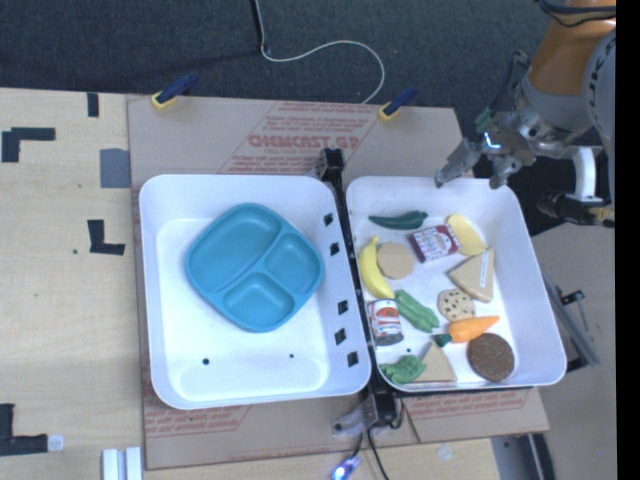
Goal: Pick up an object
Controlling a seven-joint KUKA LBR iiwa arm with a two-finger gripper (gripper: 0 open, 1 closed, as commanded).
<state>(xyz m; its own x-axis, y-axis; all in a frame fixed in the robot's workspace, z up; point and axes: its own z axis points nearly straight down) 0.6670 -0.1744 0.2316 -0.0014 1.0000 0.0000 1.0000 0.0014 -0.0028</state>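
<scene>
My gripper (470, 172) hangs above the far right corner of the right bin (525, 230), open, with nothing between its fingers. In that bin lie several toy foods: a green pepper (398, 220), a banana (374, 268), a red packet (433, 242), a yellow lemon-like piece (465, 233), a tan round cookie (395, 260), a cheese wedge (474, 276), a carrot (470, 329), a brown round patty (491, 356), a small can (386, 321) and a green pickle (416, 310). The gripper stands above and beyond them, touching none.
The left bin (160, 268) holds a blue divided plate (254, 266). A black divider with clips (345, 268) runs between the bins. Both bins rest on a cardboard sheet (280, 138). A white cable (320, 53) loops at the back.
</scene>
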